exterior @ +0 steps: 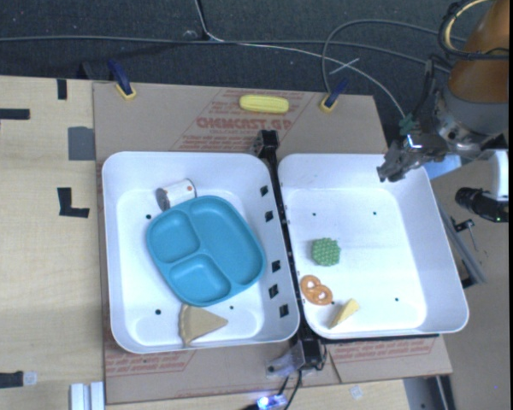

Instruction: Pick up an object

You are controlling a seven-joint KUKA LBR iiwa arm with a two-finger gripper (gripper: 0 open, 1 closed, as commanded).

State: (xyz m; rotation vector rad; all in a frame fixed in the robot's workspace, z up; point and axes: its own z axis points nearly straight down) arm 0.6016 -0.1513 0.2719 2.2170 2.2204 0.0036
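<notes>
So from the overhead camera the gripper [395,166] sits up at the top right corner of the right bin [410,186], hanging over the far rim area, with the grey arm and its orange band [487,32] coming in from the right edge. It's small and dark against the bin, and honestly I can't tell whether it's spread or pressed together, the tip is just a dark blob at this angle. Nothing visible is pinched in it and it's well apart from all the loose stuff. In that same right bin there's a green bumpy ball [326,251] around the left middle, a pretzel [316,291] just below it near the left wall, and a pale yellow wedge [344,313] a bit right of the pretzel near the front. The left bin [120,229] has a big blue divided plate [205,248] taking up the center, a small white can [176,193] lying on its side touching the plate's upper left edge, and a tan triangular wedge [200,323] tucked at the plate's front edge. Behind the bins a yellow banana-ish thing [264,104] lies on the cardboard sheet [197,118], between two clamps.
</notes>
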